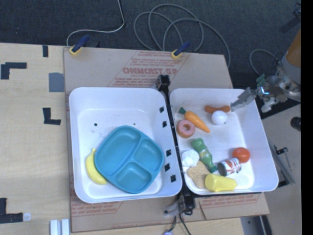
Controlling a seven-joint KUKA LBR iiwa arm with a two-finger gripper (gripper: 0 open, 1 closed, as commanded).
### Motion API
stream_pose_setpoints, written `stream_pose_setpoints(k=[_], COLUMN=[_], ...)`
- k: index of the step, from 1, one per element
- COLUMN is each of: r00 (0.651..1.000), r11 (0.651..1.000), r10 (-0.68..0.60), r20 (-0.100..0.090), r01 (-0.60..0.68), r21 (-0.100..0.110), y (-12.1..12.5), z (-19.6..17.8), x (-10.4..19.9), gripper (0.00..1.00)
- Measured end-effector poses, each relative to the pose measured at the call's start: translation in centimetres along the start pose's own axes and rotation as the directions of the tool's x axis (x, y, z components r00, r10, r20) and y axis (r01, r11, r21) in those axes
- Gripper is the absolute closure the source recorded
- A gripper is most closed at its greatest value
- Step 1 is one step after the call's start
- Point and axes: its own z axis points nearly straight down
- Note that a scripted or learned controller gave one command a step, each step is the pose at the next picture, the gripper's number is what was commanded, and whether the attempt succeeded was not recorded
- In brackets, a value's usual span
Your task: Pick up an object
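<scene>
The right bin [254, 131] holds several toy foods. At its back lie an orange carrot [196, 121], a pink donut [186, 128], a white egg [219, 117] and a small orange sausage [216, 108]. Toward the front are a green bottle [203, 153], a white lump [190, 157], a tan cracker [197, 173], a yellow piece [220, 182], a small can [229, 167] and a red tomato [241, 154]. My gripper [240, 102] hangs over the bin's back right rim, just right of the egg and sausage, with nothing seen in it.
The left bin [78, 111] holds a blue divided plate [129, 158] lying partly over a yellow banana [94, 168]. A black divider [168, 126] runs between the bins. Cables [166, 28] loop on the dark floor behind the bench.
</scene>
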Motion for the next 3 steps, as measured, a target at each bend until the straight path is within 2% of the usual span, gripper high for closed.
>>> stream_pose_setpoints(k=[1,2,3], r00=[1.0,1.0,1.0], r11=[1.0,1.0,1.0], r10=[-0.005,-0.003,-0.001], r20=[-0.003,-0.003,-0.001], r01=[0.005,0.004,0.001], r21=[0.006,0.008,0.002], y=[0.0,2.2,2.3], z=[7.5,17.4,15.8], x=[6.4,10.1,9.8], gripper=[0.0,0.0,1.0])
